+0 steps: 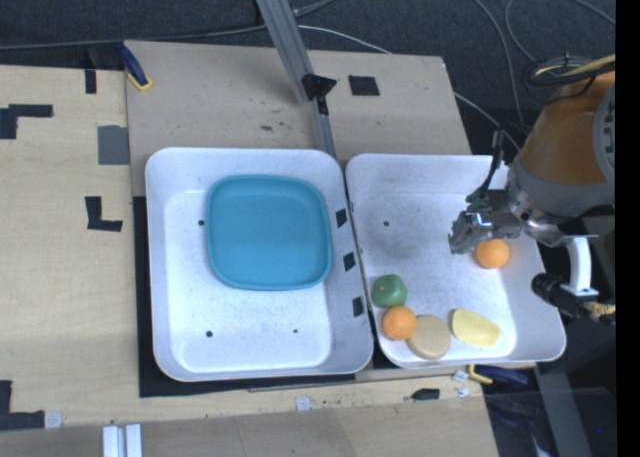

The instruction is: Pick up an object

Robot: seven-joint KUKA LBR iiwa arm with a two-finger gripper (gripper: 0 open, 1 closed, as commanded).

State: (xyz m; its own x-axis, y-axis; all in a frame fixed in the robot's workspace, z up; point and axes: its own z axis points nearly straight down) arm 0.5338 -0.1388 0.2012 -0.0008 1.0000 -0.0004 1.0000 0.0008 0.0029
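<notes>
Orange ball (492, 254) sits in the right bin (420, 195), right-centre of the frame, close to that bin's right wall, and looks like the likeliest pick target. Gripper (470, 235) is just to its upper left, touching or nearly touching it; the ball lies toward the lower right of the fingertips, beside them and not between them as far as this view shows, so no hold can be claimed. Ball is round, no long axis to line up with. Finger spread is not readable here, the tip is a dark grey clump seen from above; cannot tell if spread or pressed together. Judgement: the next move turns on a small shift toward lower right so the fingers straddle the ball, and a nudge could roll it against the wall. Arm comes in from the right edge, orange band (565, 140) over the bin's upper right corner, wrist angled down and left into the bin. Other items cluster along the bin's bottom edge: green ball (389, 291), a second orange ball (399, 323), tan round piece (431, 336), yellow piece (474, 327), all well apart from the gripper. Left bin (170, 245) holds a blue plate (268, 231), centre-left of frame.
</notes>
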